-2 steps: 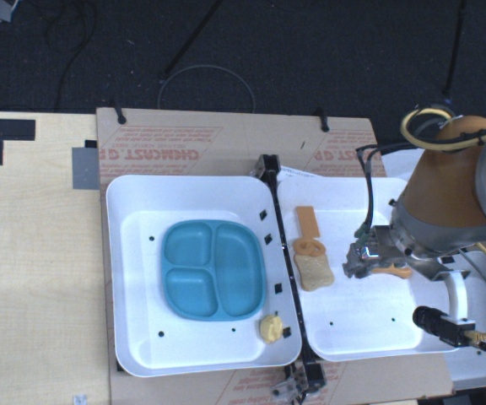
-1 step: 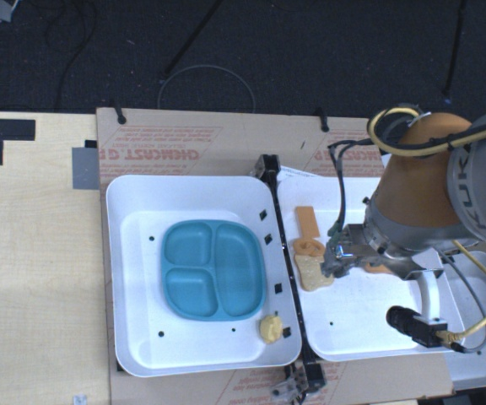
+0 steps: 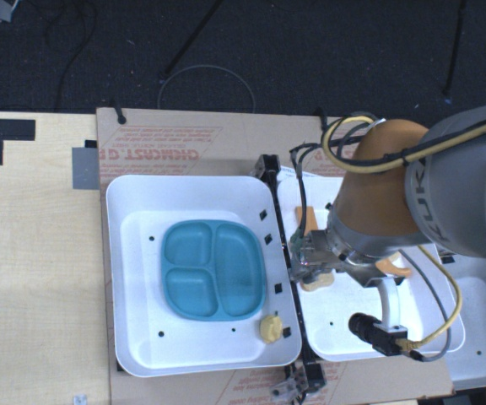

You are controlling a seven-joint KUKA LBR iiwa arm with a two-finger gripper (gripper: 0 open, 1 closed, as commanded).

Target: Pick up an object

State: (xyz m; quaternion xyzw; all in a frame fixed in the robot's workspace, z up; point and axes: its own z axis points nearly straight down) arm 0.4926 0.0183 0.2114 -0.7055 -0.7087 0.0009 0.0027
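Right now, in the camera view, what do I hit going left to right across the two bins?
Left bin: blue divided plate -> small yellow lump. Right bin: tool -> orange piece. Bits right at the tool are left out because they overlap it.

The arm [image 3: 395,192] sprawls over the right bin [image 3: 337,323], hiding its far half and much of its floor, and runs off the right of the view. An orange thing [image 3: 309,220] by that bin's left wall is half tucked under the arm, and an orange scrap [image 3: 397,267] peeks out beneath the wrist. A pale lump [image 3: 317,280] lies partly under the gripper [image 3: 310,260], too blurred to name. The small yellow thing [image 3: 270,328] in the left bin's [image 3: 133,201] near right corner is too small to identify.
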